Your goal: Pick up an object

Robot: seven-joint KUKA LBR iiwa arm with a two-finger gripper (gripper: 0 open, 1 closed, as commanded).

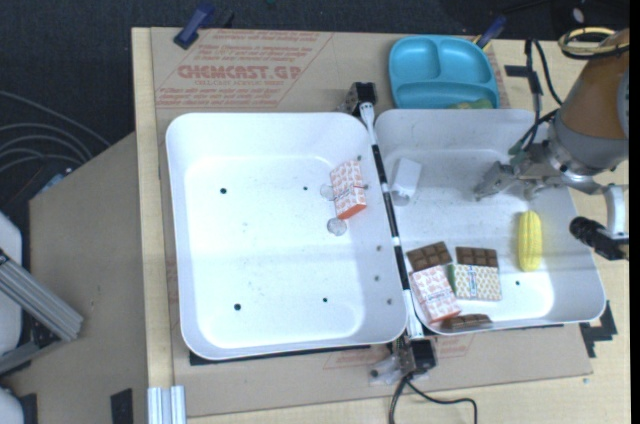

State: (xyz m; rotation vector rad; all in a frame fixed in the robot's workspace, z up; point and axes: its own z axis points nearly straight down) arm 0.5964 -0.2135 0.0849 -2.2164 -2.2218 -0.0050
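Hanging over the upper part of the right bin (pixel 570 127), the jaws (pixel 500 180) show as a grey linkage reaching left from the wrist, with nothing visible between them; how far apart they stand cannot be told from this angle. Candidate objects lie in both bins. Nearest is the yellow corn cob (pixel 528 240), resting upright-lengthwise just below and to the right of the jaws. A small grey block (pixel 405 177) sits against the divider, and a cluster of flat brown-and-patterned packets (pixel 455 284) crowds the lower left corner of that bin. In the left bin (pixel 200 212), a red-and-white carton (pixel 347 189) lies near the divider. The chief risk, in my judgement, is a descent onto bare bin floor, since the jaws hover between objects rather than above one. The cob is rounded and may roll aside when pinched; the packets lie flat and overlapped, so closing there could scrape the top or drag two together.
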